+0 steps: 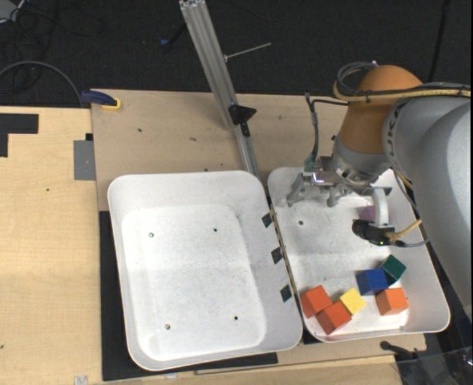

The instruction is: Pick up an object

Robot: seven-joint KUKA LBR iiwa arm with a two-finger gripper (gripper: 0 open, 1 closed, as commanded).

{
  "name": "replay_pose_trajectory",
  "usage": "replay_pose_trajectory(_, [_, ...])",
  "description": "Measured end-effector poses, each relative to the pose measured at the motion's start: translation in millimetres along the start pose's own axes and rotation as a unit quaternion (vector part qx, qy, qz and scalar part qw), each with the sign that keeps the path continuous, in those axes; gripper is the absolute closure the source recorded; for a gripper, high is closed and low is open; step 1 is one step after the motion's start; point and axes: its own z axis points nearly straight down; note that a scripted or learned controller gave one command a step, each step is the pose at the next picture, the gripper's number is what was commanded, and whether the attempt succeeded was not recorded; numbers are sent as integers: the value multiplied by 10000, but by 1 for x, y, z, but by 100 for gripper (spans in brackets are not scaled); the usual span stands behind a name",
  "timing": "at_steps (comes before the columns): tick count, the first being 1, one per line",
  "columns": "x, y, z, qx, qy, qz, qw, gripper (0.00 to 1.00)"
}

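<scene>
Wooden bench point(172, 135), two white bins: left bin point(140, 191); right bin point(429, 315). Gripper point(317, 189) hangs over right bin's far end, nothing visibly held; open or closed, cannot tell. Near end: clustered blocks, orange point(317, 299), red point(333, 317), yellow point(353, 301), blue point(372, 281), green point(394, 268), another orange point(392, 301). Well apart from gripper.

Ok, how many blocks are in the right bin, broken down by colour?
Orange blocks: 3 (others at and)
Yellow block: 1
Blue block: 1
Green block: 1
Purple block: 1, partly hidden by the arm
Total: 7, all in the right bin.
</scene>
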Motion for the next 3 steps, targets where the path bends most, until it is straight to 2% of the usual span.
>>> replay_pose_trajectory(1, [-37,-58,-155,-36,-11,15,10000,0])
replay_pose_trajectory(2, [1,-18,13,1,1,0,10000,0])
replay_pose_trajectory(3, [0,-19,11,-2,1,17,10000,0])
